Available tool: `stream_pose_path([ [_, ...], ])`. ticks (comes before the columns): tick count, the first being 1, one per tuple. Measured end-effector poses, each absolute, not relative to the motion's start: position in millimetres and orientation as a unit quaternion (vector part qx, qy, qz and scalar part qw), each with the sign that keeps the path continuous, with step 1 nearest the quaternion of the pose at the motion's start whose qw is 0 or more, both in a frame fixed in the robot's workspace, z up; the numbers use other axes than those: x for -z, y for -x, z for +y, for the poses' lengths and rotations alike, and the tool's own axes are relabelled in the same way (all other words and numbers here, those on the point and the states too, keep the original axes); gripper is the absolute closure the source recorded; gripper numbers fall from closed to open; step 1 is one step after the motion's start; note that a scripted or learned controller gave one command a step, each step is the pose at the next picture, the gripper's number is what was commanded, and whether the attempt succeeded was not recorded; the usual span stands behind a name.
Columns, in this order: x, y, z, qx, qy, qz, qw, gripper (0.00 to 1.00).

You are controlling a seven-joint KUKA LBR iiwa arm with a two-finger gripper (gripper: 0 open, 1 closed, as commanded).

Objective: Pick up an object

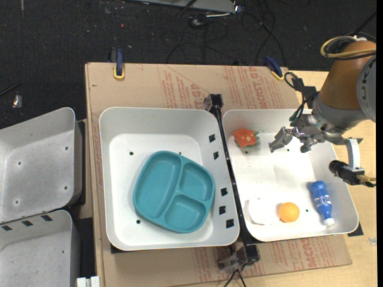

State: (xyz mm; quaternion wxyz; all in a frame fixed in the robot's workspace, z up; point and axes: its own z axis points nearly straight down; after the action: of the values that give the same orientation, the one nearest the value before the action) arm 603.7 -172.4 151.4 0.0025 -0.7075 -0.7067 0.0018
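- Overhead, the grey arm with its orange band [350,67] reaches in from the right, its gripper [294,139] hanging over the far part of the right bin [341,229], fingers [279,141] spread wide with nothing between them.
- Just beside the gripper, toward the bin's far-left corner, sits a red strawberry-shaped toy [245,137] with a green top, apart from the fingers.
- Along the right bin's near edge lie a smooth orange ball [289,211] and, touching it on the left, a flat white piece [260,212] that barely stands out from the bin floor.
- Near the right wall, a small blue bottle [321,201] lies on its side, white cap toward the near edge.
- Left bin [119,130]: a teal plastic plate [173,191] with rounded corners and three compartments rests flat on the floor.
- Both glossy white bins sit on a brown cardboard sheet [173,82], clipped at its far edge by blue clamps [118,61]; cables trail across the dark floor beyond.
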Motion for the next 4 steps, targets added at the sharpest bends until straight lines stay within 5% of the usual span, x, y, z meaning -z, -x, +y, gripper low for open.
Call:
stream_pose_path([
  [1, -98, -602.6, -171, -0.0014, 0.707, -0.707, 0.002, 0.00],
  [2, -112, -604.7, -172, 0.0004, 0.707, -0.707, -0.001, 1.00],
  [4, -224, -598.8, -171, 0.0015, 0.707, -0.707, -0.003, 1.00],
])
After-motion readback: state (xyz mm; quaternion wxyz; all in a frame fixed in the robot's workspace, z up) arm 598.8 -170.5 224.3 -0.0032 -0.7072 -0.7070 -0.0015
